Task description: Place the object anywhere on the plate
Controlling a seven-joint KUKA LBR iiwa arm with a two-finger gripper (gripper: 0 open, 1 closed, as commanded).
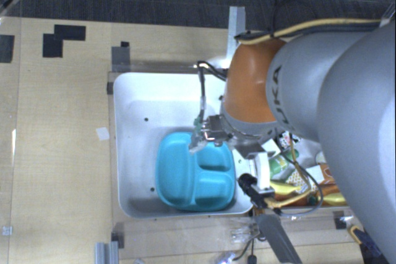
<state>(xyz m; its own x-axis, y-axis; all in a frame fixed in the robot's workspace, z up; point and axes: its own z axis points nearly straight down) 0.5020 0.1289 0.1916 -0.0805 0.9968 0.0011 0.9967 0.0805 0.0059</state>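
Blue divided plate, flat in left bin's near-right corner; object not identifiable, maybe hidden under arm.

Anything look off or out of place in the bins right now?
Nothing spilled or broken. The blue plate sits flat in the left bin, turned slightly askew to its walls. Several objects lie crowded together in the right bin, largely hidden by the arm.

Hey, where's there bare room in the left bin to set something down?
Bare floor of the left bin lies between its far wall and the blue plate, and along its left wall. Crowded: the plate's right edge under the gripper, and the right bin's items.
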